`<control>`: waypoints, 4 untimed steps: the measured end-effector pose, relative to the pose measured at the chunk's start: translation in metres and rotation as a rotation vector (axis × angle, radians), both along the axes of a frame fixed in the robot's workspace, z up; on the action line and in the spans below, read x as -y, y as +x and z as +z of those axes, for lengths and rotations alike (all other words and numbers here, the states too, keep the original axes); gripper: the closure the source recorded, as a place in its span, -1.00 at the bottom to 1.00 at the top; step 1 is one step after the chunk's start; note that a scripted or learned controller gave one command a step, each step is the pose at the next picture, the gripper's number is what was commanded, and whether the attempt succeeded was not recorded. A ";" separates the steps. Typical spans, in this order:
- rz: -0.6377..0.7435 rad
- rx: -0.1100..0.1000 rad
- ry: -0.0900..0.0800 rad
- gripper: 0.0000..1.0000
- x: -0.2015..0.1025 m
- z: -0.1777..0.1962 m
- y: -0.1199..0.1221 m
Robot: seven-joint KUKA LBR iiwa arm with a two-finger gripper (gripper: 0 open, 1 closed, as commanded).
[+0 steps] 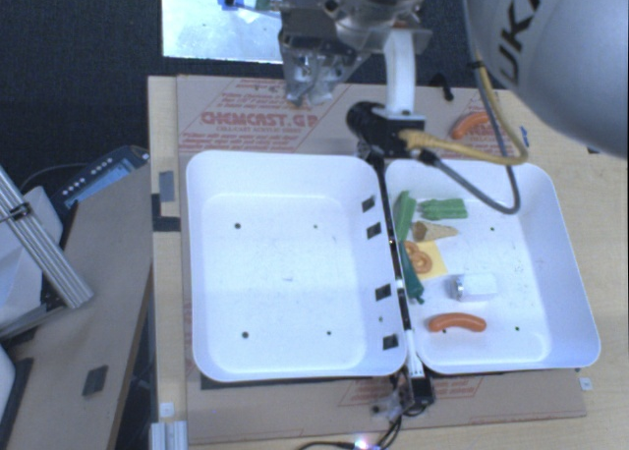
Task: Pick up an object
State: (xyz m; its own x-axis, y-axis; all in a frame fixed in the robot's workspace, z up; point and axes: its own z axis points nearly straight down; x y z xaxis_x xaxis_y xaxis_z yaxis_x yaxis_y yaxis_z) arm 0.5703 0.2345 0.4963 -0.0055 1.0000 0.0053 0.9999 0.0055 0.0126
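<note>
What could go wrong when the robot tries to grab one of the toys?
The small toys in the right white bin lie close together, so the hand might nudge the yellow flat piece when reaching for the green block. The orange sausage-shaped toy looks round and may slip or roll.

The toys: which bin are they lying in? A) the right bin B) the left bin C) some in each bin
A: the orange sausage, the small white cylinder and the green pieces all lie in the right bin, while the left bin shows bare white floor.
</note>
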 end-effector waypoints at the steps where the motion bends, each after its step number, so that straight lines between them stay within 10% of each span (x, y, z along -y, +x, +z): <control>1: -0.005 -0.027 -0.011 1.00 0.001 -0.151 -0.026; 2: -0.005 -0.027 -0.010 1.00 0.001 -0.282 -0.071; 3: -0.006 0.000 -0.001 1.00 0.000 -0.187 -0.001; 4: -0.005 -0.024 -0.008 1.00 0.009 -0.274 -0.089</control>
State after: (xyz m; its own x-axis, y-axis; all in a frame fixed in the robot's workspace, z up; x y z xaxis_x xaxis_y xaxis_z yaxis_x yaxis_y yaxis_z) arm 0.4817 0.2256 0.2223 -0.0008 1.0000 -0.0029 0.9999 0.0007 -0.0118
